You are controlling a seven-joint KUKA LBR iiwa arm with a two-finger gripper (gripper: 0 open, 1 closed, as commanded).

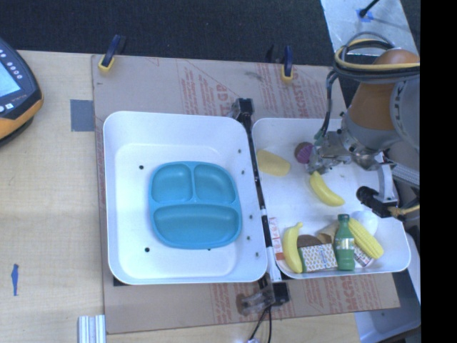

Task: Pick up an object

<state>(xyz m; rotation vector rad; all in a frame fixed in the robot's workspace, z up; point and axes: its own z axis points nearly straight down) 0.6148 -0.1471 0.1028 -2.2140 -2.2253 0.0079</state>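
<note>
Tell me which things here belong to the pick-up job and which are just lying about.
Job:
gripper
right bin
bananas
lemon
green bottle
corn cob

Lying about:
blue divided plate
left bin
clamps
handheld controller

Off-task items on the surface (57,213)

A blue divided plate (195,205) sits in the left bin (121,191); an orange-and-grey device (14,84) lies far left.

Wood bench (50,213) w/ cardboard sheet (178,84) clamped on; dark carpet floor (178,9) behind.
</note>
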